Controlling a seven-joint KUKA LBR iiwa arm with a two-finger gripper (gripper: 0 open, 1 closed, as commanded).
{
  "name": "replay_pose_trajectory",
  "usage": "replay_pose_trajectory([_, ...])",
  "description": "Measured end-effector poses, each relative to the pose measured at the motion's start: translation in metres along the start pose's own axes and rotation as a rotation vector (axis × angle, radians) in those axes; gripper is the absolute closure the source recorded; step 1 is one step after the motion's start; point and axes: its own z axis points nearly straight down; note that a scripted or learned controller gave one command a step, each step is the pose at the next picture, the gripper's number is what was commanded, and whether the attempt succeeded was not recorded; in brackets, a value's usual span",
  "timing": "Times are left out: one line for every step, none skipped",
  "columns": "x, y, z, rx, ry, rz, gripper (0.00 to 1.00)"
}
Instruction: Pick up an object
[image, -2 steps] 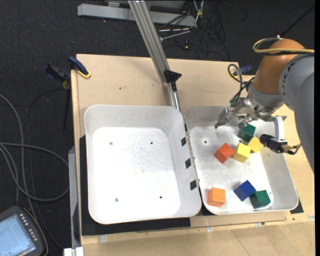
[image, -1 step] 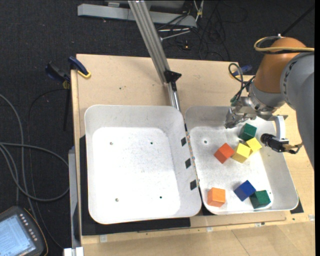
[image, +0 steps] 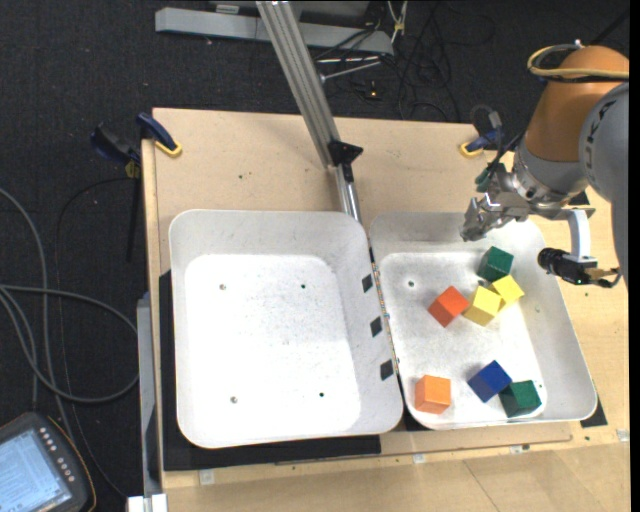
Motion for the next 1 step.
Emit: replay_pose_trajectory([-0.0004, 0.0023, -0.0546, -0.001, 0.000, 0.000, 1.00])
